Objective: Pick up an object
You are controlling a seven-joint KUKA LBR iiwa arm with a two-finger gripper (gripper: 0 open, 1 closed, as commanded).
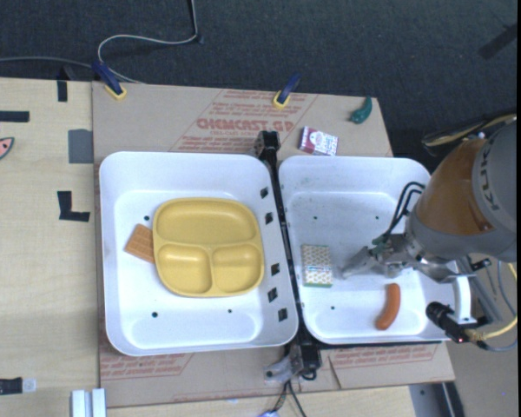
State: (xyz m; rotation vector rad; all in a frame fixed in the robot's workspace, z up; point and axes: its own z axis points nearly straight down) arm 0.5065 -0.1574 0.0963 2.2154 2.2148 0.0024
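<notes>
In the right bin (356, 176) the claw (352, 265) hangs low over the floor, just beside a small patterned sponge-like pad (317, 264); whether it is apart or together I cannot tell, and nothing shows held in it. The pad lies flat near the bin's left wall, and a toy sausage (387, 307) lies a little way off toward the near wall. Either could serve as the object. The sausage looks light, stiff and smooth, likely to roll or slip, so a hold across its narrow middle seems best. The pad looks soft and light and sits low, so it probably needs a pinch at opposite edges. The middle and far part of this bin are bare, giving room to lift straight up; the wall by the pad crowds that side. The left bin (122, 250) holds a yellow divided tray (210, 243) lying over a brown wafer-like piece (140, 243).
</notes>
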